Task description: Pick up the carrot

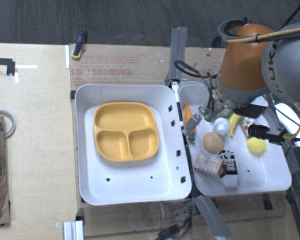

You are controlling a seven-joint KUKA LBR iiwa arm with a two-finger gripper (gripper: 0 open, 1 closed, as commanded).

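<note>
1. Reaching in from the table's right edge, the grey arm (285, 59) with its orange band hangs over the right bin (270, 181), a shallow glossy white plastic tray.
2. The left bin (90, 184) holds a matte yellow three-compartment plate (125, 131) with rounded corners.
3. Small things crowd the right bin: a brown rounded ball (213, 142), a printed carton (207, 164), a yellow lemon (256, 145), a banana (234, 123).
4. The jaws (191, 128) sit low by the right bin's left wall; whether they are spread or pressed together I cannot tell.
5. The carrot (187, 115), smooth, orange and tapered, lies against that wall just beside the jaws on the far side, its long axis running roughly along the wall, toward the table's far edge.
</note>
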